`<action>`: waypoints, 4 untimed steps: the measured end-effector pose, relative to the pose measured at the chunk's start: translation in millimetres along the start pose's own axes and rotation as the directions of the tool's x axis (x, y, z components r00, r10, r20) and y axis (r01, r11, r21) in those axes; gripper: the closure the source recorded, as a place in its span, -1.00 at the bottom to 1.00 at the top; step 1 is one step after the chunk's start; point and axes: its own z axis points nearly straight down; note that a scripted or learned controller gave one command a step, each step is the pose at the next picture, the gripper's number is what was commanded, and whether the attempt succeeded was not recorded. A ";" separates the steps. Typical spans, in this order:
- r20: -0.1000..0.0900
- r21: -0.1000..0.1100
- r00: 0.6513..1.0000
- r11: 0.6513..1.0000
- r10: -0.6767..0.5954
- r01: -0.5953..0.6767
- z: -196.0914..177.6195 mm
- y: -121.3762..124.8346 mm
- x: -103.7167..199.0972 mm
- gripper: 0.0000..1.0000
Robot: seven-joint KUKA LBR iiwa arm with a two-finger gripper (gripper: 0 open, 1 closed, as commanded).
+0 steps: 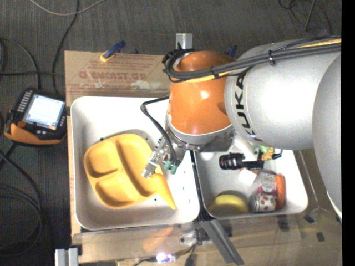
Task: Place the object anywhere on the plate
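A yellow divided plate [116, 173] lies in the left bin [83, 115]. An orange cone-shaped object like a carrot [164, 190] rests against the plate's lower right rim, its tip pointing toward the bin's front right corner. My gripper [154, 165] hangs just over the thick end of the orange object, at the plate's right edge. The large orange wrist band and grey arm cover the space above it, and I cannot tell whether the orange object is held.
The right bin [299, 195] holds a yellow fruit [229, 203] and a jar with a red and white label [267, 193] near its front. A teach pendant [36, 118] lies on the floor to the left, and a cardboard sheet [111, 76] lies behind the left bin.
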 end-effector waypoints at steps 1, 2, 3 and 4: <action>0.002 -0.001 0.996 0.996 -0.084 0.084 -6.1 1.4 10.3 1.00; 0.000 0.000 0.989 0.989 -0.150 0.150 4.0 7.0 10.3 1.00; 0.002 -0.001 0.927 0.927 -0.375 0.375 11.4 23.7 -14.1 1.00; 0.002 -0.002 0.927 0.927 -0.376 0.376 11.3 24.0 -13.9 -1.00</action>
